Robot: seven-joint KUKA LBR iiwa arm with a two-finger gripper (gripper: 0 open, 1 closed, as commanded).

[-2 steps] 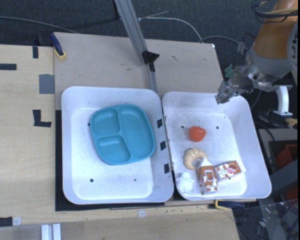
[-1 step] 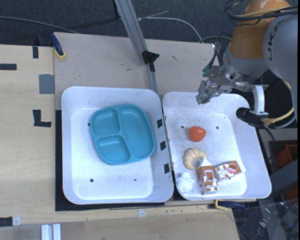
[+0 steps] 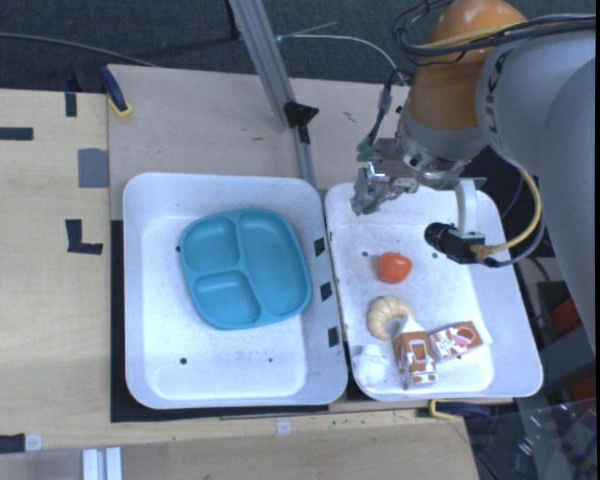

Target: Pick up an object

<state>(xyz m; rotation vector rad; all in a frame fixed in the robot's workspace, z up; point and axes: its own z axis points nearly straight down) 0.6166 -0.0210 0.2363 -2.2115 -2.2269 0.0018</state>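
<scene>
You see a matt wooden worktop, two white plastic bins, a smooth blue plastic tray, and a glossy printed carton.

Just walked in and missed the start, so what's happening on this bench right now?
A grey robot arm with an orange band reaches in from the right, its gripper over the far left corner of the right bin, with nothing visibly between its fingers. That bin holds a small red tomato-like item, a croissant and a red and white carton, all lying apart from the gripper. The left bin holds a blue divided plate. No pick has happened yet.
</scene>
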